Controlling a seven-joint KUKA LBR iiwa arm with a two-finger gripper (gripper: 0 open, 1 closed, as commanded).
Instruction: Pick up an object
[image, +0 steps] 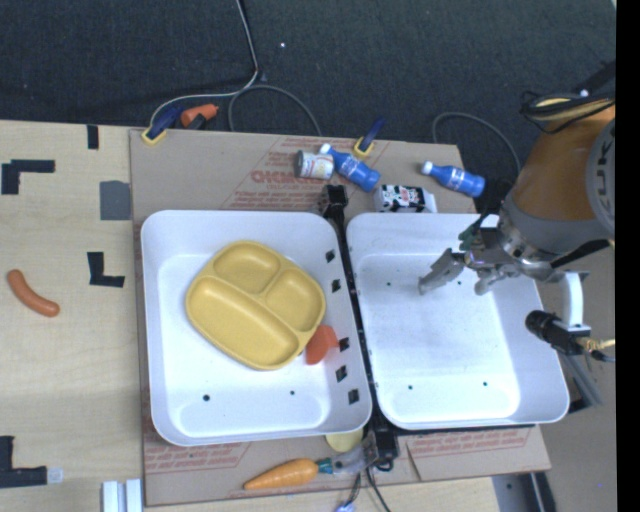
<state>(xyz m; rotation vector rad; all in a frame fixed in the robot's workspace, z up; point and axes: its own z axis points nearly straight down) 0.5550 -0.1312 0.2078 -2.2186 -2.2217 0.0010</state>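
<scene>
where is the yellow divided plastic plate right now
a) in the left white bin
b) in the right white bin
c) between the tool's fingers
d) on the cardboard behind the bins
a: the yellow divided plastic plate lies flat inside the left white bin, with a small orange-red piece at its edge, while the tool hangs over the right white bin.
</scene>
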